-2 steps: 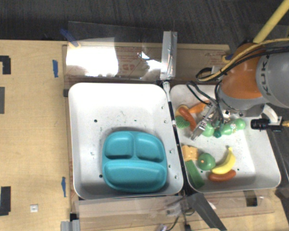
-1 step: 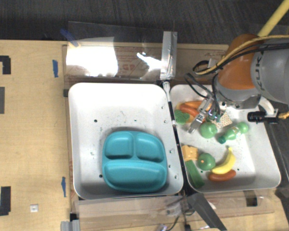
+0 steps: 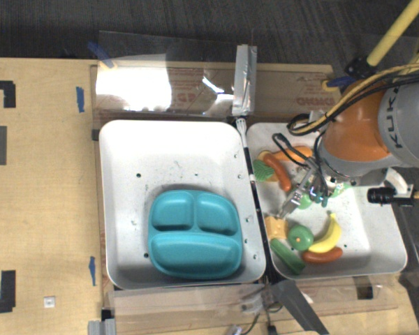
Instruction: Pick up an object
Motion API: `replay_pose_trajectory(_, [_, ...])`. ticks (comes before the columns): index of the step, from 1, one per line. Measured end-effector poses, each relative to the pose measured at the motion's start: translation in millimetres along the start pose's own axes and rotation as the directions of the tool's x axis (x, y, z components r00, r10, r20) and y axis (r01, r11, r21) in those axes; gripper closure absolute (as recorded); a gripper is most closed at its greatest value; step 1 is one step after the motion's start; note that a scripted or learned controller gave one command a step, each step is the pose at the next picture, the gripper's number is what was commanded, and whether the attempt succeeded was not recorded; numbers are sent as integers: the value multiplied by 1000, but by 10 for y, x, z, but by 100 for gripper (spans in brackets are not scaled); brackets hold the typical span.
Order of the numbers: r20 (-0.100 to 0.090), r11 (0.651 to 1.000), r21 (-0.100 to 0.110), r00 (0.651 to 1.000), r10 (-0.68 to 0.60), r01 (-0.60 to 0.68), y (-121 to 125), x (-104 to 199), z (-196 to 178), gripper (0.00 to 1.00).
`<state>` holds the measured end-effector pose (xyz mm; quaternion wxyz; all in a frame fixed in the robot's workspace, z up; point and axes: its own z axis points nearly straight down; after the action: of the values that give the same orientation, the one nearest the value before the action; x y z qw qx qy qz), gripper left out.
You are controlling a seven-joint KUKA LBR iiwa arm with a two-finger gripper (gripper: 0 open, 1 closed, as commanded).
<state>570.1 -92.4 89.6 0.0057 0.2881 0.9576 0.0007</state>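
You are seeing the gripper [image 3: 298, 199] hanging in the right bin [image 3: 384, 253] among toy food; its grasp is unclear. A banana [image 3: 327, 234], tomato [image 3: 300, 237] and carrot [image 3: 278, 170] are crowding it; a teal tray [image 3: 194, 234] is filling the left bin [image 3: 126, 159].

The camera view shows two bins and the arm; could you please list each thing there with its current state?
Teal tray: upright, lying in the left bin.
Banana: lying in the right bin, against a red item.
Carrot: lying near the divider.
Green ball: resting among the pile.
Gripper: low over the right bin's toys.
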Motion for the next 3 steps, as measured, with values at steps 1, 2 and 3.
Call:
replay_pose_trajectory(1, [0, 993, -2, 993, 115, -115, 77, -131, 5, 0])
replay_pose_trajectory(2, [1, 998, 0, 998, 70, -70, 202, -332, 10, 0])
replay_pose_trajectory(3, [-5, 998, 1, 998, 70, -70, 271, -487, 12, 0])
